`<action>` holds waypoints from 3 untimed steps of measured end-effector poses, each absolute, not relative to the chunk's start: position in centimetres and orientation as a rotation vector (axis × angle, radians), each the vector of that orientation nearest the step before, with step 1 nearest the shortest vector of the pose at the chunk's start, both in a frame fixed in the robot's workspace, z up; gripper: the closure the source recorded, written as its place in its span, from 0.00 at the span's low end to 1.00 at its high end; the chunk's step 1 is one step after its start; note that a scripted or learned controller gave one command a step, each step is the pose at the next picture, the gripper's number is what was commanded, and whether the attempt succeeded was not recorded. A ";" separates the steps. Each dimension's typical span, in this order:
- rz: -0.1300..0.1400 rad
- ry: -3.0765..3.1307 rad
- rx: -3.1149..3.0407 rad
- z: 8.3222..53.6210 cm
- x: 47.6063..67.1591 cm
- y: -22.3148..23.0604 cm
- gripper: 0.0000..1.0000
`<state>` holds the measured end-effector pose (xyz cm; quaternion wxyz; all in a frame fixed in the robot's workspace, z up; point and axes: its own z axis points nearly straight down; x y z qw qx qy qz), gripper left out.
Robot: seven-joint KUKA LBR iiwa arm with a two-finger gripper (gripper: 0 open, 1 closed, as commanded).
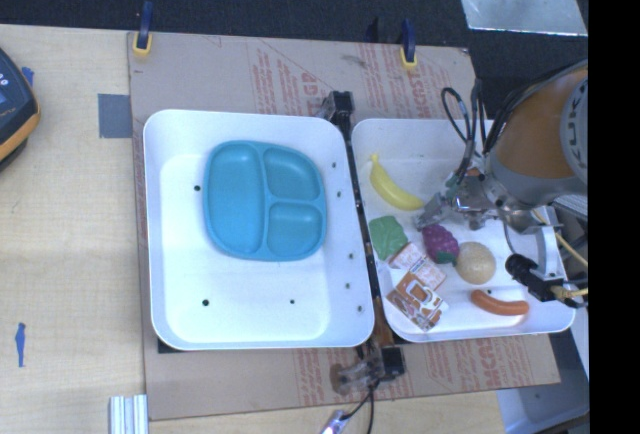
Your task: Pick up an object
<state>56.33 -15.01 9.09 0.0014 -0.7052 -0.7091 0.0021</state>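
The right bin (400, 134) holds a yellow banana (393, 188), a green block (388, 235), a dark purple piece (440, 242), a pale round ball (476, 262), a brown and white packet (417, 290) and a small orange sausage (499, 304). My gripper (447, 207) reaches in from the right and is low in this bin, just above the purple piece and to the right of the banana. Nothing can be seen held in it.
The left bin (170, 222) carries a blue divided plate (265, 200). Black clips (340, 106) sit at the seam between the bins. Cables loop around the wrist (470, 127). A dark device (15, 107) lies at the bench's left edge.
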 end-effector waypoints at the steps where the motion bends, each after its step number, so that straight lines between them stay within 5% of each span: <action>1: 0.005 -2.227 -2.213 9.2 51.8 -9.9 0.00; 2: 0.009 -2.231 -2.208 10.2 51.8 -10.0 1.00; 3: 0.000 -2.226 -2.214 19.2 55.0 -1.8 1.00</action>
